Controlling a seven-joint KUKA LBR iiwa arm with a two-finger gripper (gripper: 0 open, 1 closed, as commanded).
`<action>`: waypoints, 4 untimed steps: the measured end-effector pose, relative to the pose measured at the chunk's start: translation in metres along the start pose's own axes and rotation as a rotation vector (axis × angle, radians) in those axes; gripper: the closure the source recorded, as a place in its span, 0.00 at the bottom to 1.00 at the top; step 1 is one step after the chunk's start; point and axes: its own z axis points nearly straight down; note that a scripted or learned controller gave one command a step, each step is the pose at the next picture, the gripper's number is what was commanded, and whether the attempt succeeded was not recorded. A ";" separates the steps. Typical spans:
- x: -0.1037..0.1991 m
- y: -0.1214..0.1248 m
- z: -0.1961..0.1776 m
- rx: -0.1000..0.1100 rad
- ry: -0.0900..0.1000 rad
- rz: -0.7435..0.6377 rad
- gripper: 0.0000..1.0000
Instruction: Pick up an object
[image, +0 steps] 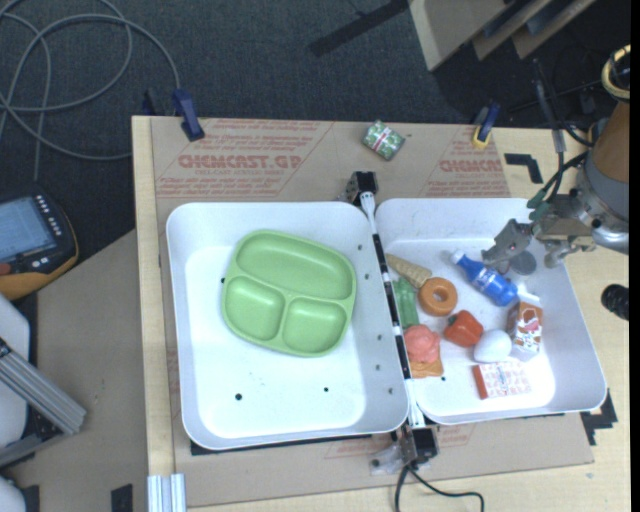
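Note:
The right bin (570, 395) holds several small items: a blue bottle (487, 281), an orange ring (438, 296), a red chunk (463, 328), a white egg (492, 346), a pink lump (422, 345), a green stick (405, 300), a tan cone (408, 268), a red-and-white box (503, 380) and a brown packet (526, 330). My gripper (530, 248) hangs over the bin's far right part, just up and right of the blue bottle. Its fingers stand open with nothing between them.
The left bin (200, 390) carries a green divided plate (290, 292). A small green-and-white wrapped item (382, 140) lies on the bench behind the bins. Blue clamps (186, 114) grip the bench's back edge. A handheld screen (30, 235) sits far left.

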 end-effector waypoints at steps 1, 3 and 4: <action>-0.035 -0.003 0.171 -0.006 0.000 -0.002 0.00; -0.003 -0.003 0.187 -0.001 0.000 -0.001 0.00; -0.003 -0.003 0.177 -0.004 -0.001 0.000 1.00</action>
